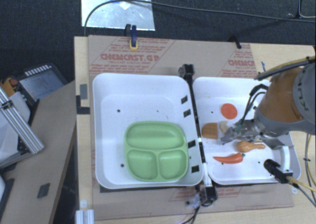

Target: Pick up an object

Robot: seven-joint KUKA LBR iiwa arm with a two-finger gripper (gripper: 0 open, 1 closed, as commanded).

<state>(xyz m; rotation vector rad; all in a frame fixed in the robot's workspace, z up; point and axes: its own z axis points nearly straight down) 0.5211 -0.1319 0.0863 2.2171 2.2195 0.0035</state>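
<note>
Toy chicken leg (250, 145) in right white bin (247, 86) on cardboard-covered bench (163, 53), tool (228, 134) grip state indiscernible.

Two bins side by side on tabletop (84, 188).
Left bin (106, 119): divided plate (156, 150). Right bin (210, 90): disc (228, 110) behind; pepper (228, 158) in front.

One fixed camera looks down at a slant on my bench (163, 50), taking in both bins (143, 85) whole; my arm (286, 99) enters from its right.
</note>
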